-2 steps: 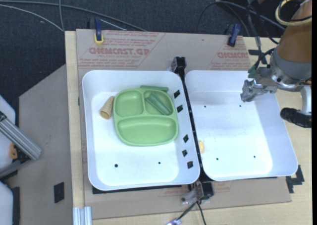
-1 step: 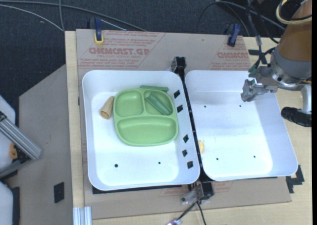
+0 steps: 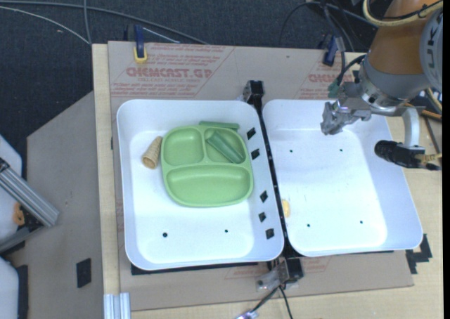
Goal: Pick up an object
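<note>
Claw: the grey two-finger gripper (image 3: 333,122) hangs over the far right part of the right-hand shallow white plastic bin (image 3: 365,219), below the arm's orange band. Whether it is released or clenched, I cannot tell; its tip is too small and dark to read. Nothing is visibly held.

Right bin: the floor under the claw looks bare white with a few dark dots. A small yellowish speck (image 3: 285,207) sits at its left wall, too small to identify.

Divider: a dark strip with black tabs (image 3: 261,163) runs between the two bins where their rims meet.

Left bin: the left-hand shallow white plastic bin (image 3: 140,240) holds the pickable things, well apart from the claw.

Green plate: a light green three-compartment plastic plate (image 3: 207,180) lies flat near the bin's middle.

Green piece: a darker green elongated object (image 3: 226,146) rests in the plate's upper right compartment, tilted; a flat dark green strip (image 3: 219,125) shows just beyond the plate's far rim.

Cone: a tan ice-cream-cone-shaped toy (image 3: 150,152) lies on its side just beside the plate's left edge, on the bin floor.

Judgement: the task looks unstarted; the claw likely must cross the divider to reach any object. The cone, lying free on the floor, seems the easiest target.
</note>
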Controlling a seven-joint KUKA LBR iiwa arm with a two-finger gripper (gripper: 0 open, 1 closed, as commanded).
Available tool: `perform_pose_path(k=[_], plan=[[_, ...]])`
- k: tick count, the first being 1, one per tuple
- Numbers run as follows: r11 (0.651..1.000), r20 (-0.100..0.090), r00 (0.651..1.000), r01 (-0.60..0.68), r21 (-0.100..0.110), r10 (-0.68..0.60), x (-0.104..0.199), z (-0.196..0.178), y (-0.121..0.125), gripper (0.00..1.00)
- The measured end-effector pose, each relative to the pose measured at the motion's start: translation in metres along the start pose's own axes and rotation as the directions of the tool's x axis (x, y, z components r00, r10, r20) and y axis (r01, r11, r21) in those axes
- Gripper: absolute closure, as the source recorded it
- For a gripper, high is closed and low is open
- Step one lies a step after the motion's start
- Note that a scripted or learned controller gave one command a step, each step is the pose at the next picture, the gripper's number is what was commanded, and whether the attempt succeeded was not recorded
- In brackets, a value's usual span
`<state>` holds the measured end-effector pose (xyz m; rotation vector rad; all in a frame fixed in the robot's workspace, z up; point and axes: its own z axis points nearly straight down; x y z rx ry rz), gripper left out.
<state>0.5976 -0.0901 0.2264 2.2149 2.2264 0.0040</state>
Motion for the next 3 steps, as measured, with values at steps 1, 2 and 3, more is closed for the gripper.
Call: perform_pose_path(k=[1, 2, 3], plan=[[1.0, -0.001, 1.0, 0.002, 0.001, -0.002, 0.051, -0.008, 0.005, 1.0], [1.0, 0.0, 1.0, 0.0, 0.001, 0.0, 0.099, 0.002, 0.022, 1.0], [1.0, -0.001, 1.0, 0.0, 0.001, 0.0, 0.151, -0.002, 0.023, 1.0]])
